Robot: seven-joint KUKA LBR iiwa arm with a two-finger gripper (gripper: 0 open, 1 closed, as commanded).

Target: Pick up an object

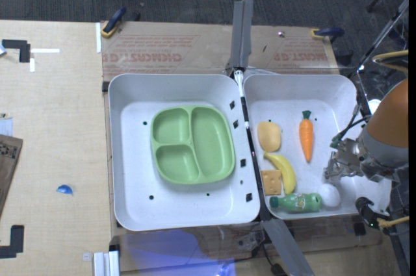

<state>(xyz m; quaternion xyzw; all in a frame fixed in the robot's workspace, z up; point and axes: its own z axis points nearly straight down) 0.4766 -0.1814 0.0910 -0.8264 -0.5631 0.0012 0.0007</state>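
The right bin (338, 89) holds an orange carrot (306, 136), a yellow lemon-like fruit (269, 136), a banana (283, 170), a tan cracker-like piece (272, 182), a green bottle (298, 202) lying on its side and a white ball (330, 195). My gripper (339, 163) hangs low at the bin's right side, right of the carrot and just above the white ball. Nothing shows in its grasp. The orange band of the wrist (390, 122) sits above it.
The left bin (123, 138) carries a green three-part plate (193, 143). A grey divider post (241, 34) rises between the bins at the back. Cardboard (169, 50) lies behind them. Cables and a frame crowd the right edge (383, 60).
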